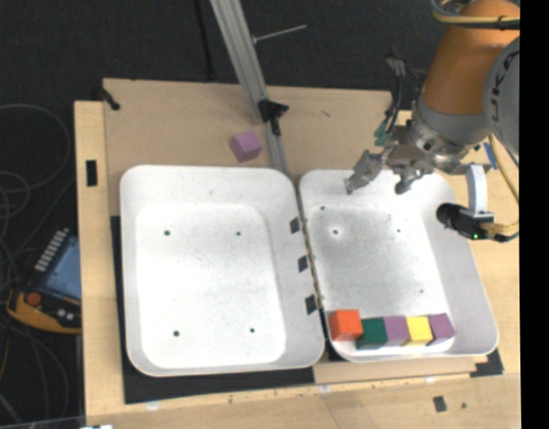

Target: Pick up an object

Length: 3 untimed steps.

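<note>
Above the far edge of the right bin (453, 266), the gripper (382, 182) hangs with its two fingers spread apart and nothing between them; one fingertip (355, 184) points toward the middle seam and the other sits a little closer to the arm (462, 70). The arm comes in from the right, its orange band above the grey wrist.

Along the near wall of that same bin lies a row of five small blocks, touching side by side: an orange block (346, 323) at the left end, then a green block (374, 332), a purple block (396, 329), a yellow block (420, 329) and another purple block (442, 325) at the right end. All of them are well apart from the gripper, at the opposite end of the bin from where it hovers.

The left bin (140, 195) sits just beside the right one, the two touching along the middle. Beyond the left bin, on the bare tabletop (167, 114), rests a lone purple cube (247, 146), close to a slanted metal pole (243, 52). It lies outside both bins and off to the gripper's left in the view.
</note>
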Available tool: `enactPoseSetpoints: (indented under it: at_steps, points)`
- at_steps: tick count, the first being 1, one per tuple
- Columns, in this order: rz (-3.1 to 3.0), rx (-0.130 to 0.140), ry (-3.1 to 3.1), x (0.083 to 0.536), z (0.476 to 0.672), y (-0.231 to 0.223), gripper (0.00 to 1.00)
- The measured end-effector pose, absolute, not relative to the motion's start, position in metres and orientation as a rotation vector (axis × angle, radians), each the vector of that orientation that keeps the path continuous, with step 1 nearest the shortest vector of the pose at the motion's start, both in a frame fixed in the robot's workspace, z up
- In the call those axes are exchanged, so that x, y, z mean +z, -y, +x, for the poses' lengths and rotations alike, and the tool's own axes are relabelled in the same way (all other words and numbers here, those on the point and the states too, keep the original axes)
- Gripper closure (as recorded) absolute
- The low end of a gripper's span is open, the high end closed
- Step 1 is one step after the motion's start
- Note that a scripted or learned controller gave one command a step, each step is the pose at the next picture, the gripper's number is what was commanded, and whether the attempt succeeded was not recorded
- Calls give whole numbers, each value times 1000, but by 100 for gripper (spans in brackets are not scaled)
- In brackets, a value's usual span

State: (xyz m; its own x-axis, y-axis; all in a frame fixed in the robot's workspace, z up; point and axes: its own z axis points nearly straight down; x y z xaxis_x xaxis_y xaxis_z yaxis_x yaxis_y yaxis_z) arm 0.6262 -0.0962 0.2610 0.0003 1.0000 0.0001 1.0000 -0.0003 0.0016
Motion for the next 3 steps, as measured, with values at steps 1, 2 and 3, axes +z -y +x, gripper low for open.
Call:
enactPoseSetpoints:
  at_steps: [1,2,3]
  points:
    - [2220,5,-2218,272,627,97,100]
    - [2218,-1,-2226,267,547,57,100]
    - [2219,4,-2221,278,550,59,100]
